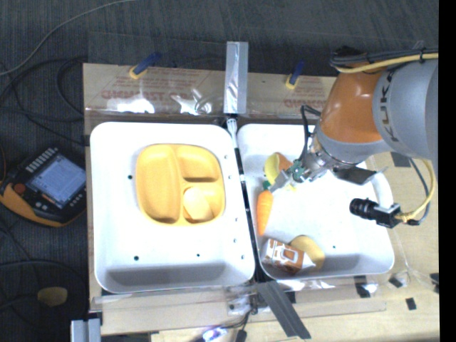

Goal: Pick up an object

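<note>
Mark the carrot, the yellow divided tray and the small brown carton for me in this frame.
carrot [263,209]: camera view, middle of its orange body, right bin's left side.
yellow divided tray [155,179]: camera view, its long left compartment, left bin.
small brown carton [283,256]: camera view, its top face, right bin's near edge.

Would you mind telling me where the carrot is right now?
The carrot lies in the right bin, against its left wall, just below the hand and above the small carton.
</note>
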`<act>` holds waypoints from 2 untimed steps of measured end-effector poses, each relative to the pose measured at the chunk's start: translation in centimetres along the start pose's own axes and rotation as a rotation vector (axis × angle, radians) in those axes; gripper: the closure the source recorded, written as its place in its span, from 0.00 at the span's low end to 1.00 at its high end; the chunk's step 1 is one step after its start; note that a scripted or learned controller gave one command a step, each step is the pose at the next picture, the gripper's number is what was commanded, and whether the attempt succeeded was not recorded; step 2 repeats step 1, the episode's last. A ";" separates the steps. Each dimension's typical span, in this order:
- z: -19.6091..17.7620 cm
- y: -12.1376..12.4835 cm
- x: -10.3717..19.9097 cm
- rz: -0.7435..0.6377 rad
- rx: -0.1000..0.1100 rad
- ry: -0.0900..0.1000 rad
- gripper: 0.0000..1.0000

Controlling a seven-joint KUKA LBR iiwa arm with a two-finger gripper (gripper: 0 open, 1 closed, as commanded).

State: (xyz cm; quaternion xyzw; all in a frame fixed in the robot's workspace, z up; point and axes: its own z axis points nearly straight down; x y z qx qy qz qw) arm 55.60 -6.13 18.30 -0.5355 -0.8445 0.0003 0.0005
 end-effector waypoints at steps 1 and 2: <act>-1.2 -2.3 4.3 0.180 0.003 0.001 1.00; -1.2 -2.3 4.3 0.180 0.003 0.001 1.00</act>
